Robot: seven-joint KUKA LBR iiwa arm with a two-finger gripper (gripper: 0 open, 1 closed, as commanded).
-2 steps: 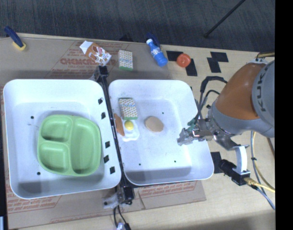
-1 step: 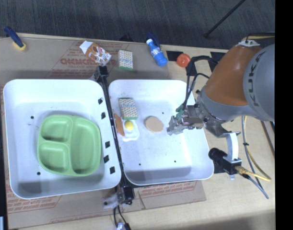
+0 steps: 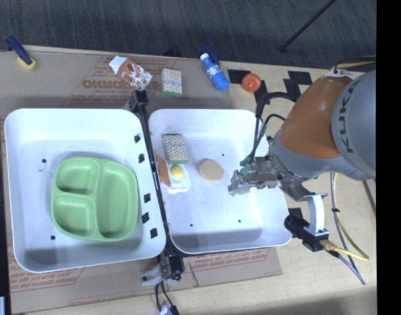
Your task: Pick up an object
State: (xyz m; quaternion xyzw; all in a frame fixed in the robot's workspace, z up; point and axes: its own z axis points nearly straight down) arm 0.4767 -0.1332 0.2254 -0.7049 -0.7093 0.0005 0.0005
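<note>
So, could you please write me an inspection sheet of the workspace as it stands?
Surface: bench bearing two white bins, left bin and right bin.
Job's things: in the right bin, patterned box, fried egg toy, orange stick, tan oval.
Clutter: green divided plate in the left bin; snack packet, small box, blue bottle, orange ball behind the bins.
Grippers: gripper low over the right bin, beside the tan oval; state unclear.
Cables: black cable along the arm; yellow cable.
Surroundings: dark floor.
</note>
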